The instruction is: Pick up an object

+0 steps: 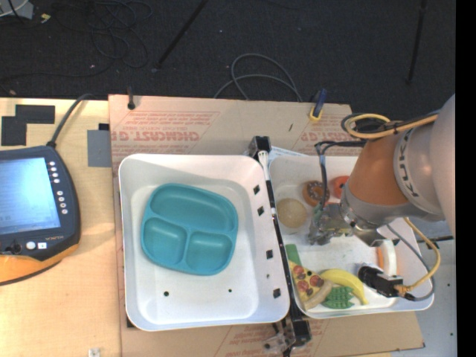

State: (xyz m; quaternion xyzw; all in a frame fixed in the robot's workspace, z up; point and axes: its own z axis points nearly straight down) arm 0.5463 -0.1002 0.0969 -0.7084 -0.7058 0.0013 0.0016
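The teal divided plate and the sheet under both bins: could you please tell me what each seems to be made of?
The teal divided plate looks like moulded plastic with a smooth, slightly matte finish: its colour is uniform, and its rims and compartment dividers are rounded. The sheet under the bins looks like plain brown corrugated cardboard, matte, with red printed lettering; its layered edge is too small to confirm.

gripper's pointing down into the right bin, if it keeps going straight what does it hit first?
Most likely bare floor of the right bin. The gripper points down just right of the round beige piece, apparently apart from it, though depth is unclear.
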